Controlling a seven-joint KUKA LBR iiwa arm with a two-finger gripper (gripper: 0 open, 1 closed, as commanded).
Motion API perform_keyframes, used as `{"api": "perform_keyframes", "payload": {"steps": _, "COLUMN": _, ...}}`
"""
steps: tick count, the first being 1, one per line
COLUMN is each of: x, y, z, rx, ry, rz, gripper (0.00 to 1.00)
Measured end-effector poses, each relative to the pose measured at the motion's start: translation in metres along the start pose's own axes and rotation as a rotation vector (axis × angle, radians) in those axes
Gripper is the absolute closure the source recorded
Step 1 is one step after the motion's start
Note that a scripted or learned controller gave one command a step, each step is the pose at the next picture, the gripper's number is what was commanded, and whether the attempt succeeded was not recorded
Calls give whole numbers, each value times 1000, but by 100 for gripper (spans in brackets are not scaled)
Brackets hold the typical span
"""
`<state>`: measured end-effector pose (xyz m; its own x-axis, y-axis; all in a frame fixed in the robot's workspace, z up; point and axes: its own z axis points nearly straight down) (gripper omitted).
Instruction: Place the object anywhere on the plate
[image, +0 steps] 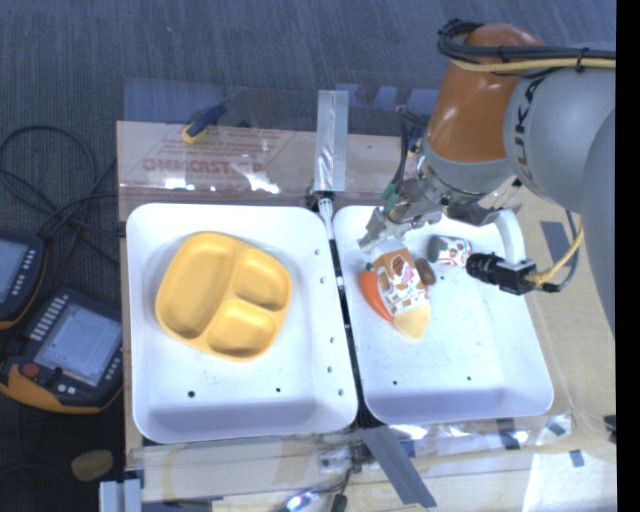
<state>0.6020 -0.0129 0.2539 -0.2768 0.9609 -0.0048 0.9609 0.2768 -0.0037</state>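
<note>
You cannot tell from this view whether the jaws are open or closed. The gripper (383, 226) sits low over the far left corner of the right bin (470, 370), pointing down and towards the divider, and you can see nothing held in it. The grey arm (560, 120) with its orange band (480, 100) comes in from the right and crosses that bin's far edge.

Just in front of the gripper, you find the object (398, 287) lying on the floor of the right bin, close to its left wall. It is orange on its left side, white with a red pattern in the middle, and pale yellow at the near tip. It looks close to the gripper, but you cannot tell whether they touch. To the right of the object, near the bin's far wall, lies a small item (450, 250), white with red marks and a dark end, apart from the object.

Look across the divider and you see the plate (222, 295), yellow with three compartments, resting in the left bin (170, 400) a little towards its far left. It is well apart from the object.

Beyond the bins, a metal bar (330, 140) stands upright at the seam, and a clear sheet (210, 160) with red lettering lies behind the left bin. Off the bench to the left, you have a handheld screen unit (70, 350) with dark cables (50, 170) on the carpet.
</note>
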Motion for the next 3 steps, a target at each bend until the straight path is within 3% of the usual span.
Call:
{"api": "perform_keyframes", "payload": {"steps": 1, "x": 103, "y": -1, "z": 34, "rx": 1, "ry": 5, "rz": 20, "gripper": 100}}
{"api": "perform_keyframes", "payload": {"steps": 2, "x": 158, "y": 55, "z": 61, "rx": 2, "ry": 4, "rz": 100, "gripper": 100}}
{"api": "perform_keyframes", "payload": {"steps": 3, "x": 158, "y": 55, "z": 61, "rx": 1, "ry": 4, "rz": 101, "gripper": 0}}
